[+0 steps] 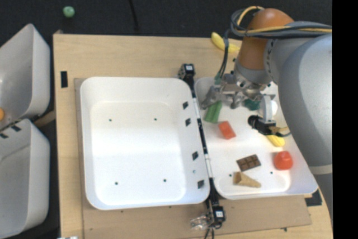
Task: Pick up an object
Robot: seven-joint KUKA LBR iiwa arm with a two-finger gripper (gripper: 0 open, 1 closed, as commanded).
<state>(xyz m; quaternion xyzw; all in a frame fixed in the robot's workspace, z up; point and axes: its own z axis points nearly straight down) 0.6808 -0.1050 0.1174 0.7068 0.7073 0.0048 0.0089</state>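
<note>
Claw (224, 99) hangs low over the upper left part of the right-hand bin (296, 184), its metal parts crowded above a green block (213, 113) that lies against the divider between the two bins. Whether it is spread or closed I cannot tell, and nothing is plainly gripped. Just beside the green block sits an orange-red block (226, 130); farther from it, toward the bin's near edge, lie a brown chocolate bar (248, 163), a tan wedge (246, 179) and a red piece (283, 160). My judgement: the approach looks made, but grasp and lift remain.
</note>
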